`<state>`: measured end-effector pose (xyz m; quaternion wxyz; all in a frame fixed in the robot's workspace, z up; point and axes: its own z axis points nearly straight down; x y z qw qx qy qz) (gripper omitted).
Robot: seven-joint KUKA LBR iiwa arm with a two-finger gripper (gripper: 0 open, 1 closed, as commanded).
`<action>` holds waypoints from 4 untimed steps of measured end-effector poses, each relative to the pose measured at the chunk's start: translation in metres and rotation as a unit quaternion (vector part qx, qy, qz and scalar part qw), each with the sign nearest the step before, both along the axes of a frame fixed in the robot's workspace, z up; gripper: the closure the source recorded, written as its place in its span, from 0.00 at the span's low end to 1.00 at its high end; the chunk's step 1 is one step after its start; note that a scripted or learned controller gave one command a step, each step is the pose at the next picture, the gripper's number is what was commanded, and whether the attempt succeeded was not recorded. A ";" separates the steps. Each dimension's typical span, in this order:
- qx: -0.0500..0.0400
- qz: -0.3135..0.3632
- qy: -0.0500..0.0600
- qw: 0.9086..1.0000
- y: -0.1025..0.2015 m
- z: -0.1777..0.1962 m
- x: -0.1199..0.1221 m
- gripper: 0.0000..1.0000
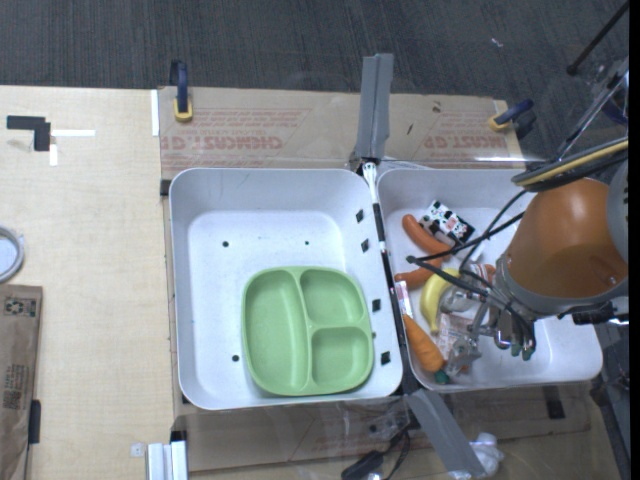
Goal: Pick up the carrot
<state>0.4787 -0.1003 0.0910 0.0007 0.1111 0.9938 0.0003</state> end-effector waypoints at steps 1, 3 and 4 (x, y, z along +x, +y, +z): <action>0.001 -0.002 0.000 1.000 0.000 0.008 0.001 1.00; 0.000 0.098 0.001 0.995 0.115 0.099 0.004 1.00; 0.000 0.078 0.000 0.997 0.154 0.158 0.001 1.00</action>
